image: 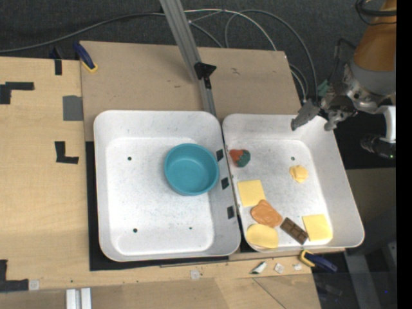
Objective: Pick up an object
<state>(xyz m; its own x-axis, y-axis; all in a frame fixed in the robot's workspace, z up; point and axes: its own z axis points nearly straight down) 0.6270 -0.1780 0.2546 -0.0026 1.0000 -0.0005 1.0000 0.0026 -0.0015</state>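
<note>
Bowl (190, 168) in left bin (116, 172); right bin (335, 172): small items; tool (317, 116) apparently open.

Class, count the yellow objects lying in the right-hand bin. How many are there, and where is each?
4. A yellow square near the bin's left wall, a small yellow lump mid-bin, a yellow oval piece at the front left, and another yellow square at the front right.
</note>
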